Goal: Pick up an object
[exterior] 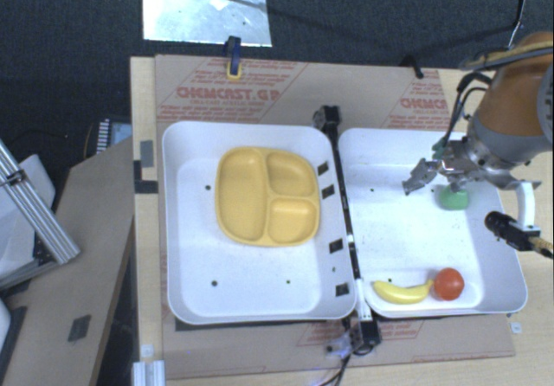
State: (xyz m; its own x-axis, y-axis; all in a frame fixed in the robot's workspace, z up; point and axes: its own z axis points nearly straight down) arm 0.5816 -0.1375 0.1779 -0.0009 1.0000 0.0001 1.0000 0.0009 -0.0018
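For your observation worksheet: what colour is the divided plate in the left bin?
Pale yellow; the divided plate shows best in the camera view.

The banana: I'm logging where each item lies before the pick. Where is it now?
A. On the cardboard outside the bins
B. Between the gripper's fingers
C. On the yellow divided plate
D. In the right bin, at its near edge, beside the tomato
D. The banana lies along the near edge of the right bin, right beside the tomato.

Printed in red on the brown board [260,86] beneath the bins: "CHEMCAST GP", upside down, left of centre. Repeated near the right corner, partly cut off and blurred.
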